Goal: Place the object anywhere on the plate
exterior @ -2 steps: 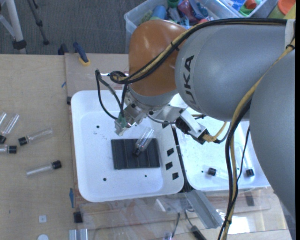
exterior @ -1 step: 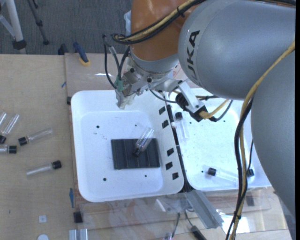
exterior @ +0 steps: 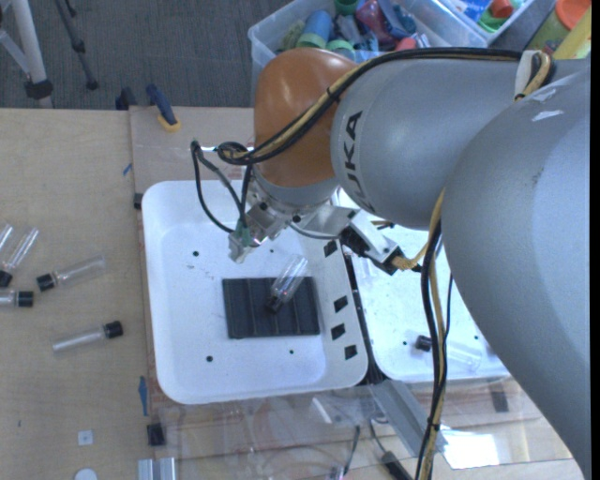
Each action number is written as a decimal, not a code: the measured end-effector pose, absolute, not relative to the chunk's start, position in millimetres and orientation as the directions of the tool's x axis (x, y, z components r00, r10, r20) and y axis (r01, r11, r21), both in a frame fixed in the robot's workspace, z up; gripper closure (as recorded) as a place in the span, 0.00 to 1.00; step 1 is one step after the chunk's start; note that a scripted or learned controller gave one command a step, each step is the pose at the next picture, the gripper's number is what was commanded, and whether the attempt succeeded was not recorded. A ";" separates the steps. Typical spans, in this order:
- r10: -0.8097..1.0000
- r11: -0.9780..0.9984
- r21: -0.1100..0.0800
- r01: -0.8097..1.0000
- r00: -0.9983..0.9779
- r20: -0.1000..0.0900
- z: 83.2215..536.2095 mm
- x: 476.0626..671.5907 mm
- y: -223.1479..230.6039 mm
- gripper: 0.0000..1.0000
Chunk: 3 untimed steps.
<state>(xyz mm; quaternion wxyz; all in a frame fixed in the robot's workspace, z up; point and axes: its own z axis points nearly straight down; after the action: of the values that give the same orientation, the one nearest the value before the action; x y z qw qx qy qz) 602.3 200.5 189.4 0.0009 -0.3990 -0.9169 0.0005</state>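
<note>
Two shallow white bins sit side by side on the table (exterior: 66,187), and the grey arm (exterior: 450,141) with its orange band (exterior: 295,103) reaches across from the right over the left bin (exterior: 187,366). A dark ribbed plate (exterior: 253,314) lies flat on that bin's floor, and a clear tube with a black cap (exterior: 287,281) rests tilted across the plate's upper right part, touching it. The pincer (exterior: 242,246) hangs above the bin just up and left of the plate, apart from the tube, with nothing visible in its tip; from where I stand I cannot tell how its tips are set. Black and yellow cables loop round the wrist. The right bin (exterior: 412,370) holds another small clear tube (exterior: 448,350) near its front. Several capped vials (exterior: 84,335) lie scattered on the table to the left, well apart from the bins. A clear tub of coloured toys (exterior: 375,28) stands behind.
</note>
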 end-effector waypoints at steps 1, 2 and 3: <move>0.711 0.703 -0.002 0.711 -0.703 0.002 198.3 528.6 215.5 1.00; 0.271 0.963 0.000 0.271 -0.963 0.003 172.8 502.3 214.7 1.00; -0.229 0.973 0.003 -0.229 -0.973 -0.006 279.8 541.6 221.3 1.00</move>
<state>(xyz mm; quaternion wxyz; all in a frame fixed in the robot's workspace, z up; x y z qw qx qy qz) 541.6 221.3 279.8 -0.0029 0.1155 -0.9933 -0.0017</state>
